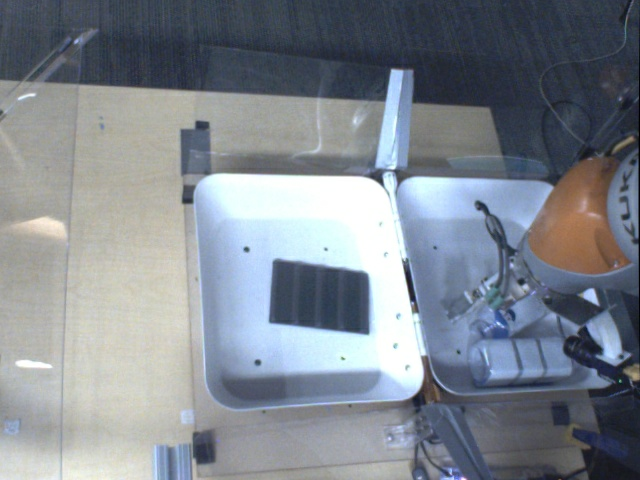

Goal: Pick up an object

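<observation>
The hand (492,298) is seen low in the right bin (440,218), beneath the orange band (575,223) of the arm; whether it is apart or together cannot be told. A grey ribbed block (520,361) lies just below and to the right of it, near the bin's front wall, its long axis running left to right. A small blue item (497,321) sits between them. In the left bin (230,228) a dark ribbed slab (320,295) lies flat, well apart. Both bins rest on a pale wooden desk (110,268)
</observation>
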Robot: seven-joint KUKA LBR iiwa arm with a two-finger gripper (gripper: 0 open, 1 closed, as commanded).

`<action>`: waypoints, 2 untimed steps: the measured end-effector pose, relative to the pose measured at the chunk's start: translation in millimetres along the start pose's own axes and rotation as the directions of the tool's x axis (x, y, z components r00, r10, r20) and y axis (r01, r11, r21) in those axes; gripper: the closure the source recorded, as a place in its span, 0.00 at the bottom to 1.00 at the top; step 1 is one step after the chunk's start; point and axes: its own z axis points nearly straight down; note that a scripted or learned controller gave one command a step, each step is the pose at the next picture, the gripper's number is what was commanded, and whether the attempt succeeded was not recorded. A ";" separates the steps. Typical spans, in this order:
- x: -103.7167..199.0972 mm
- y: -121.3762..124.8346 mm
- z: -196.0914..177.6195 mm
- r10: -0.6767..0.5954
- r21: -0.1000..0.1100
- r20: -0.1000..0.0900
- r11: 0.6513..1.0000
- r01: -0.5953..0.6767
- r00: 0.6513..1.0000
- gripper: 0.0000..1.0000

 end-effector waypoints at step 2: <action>-15.1 2.6 2.3 0.015 0.013 -0.013 1.000 -0.015 1.000 1.00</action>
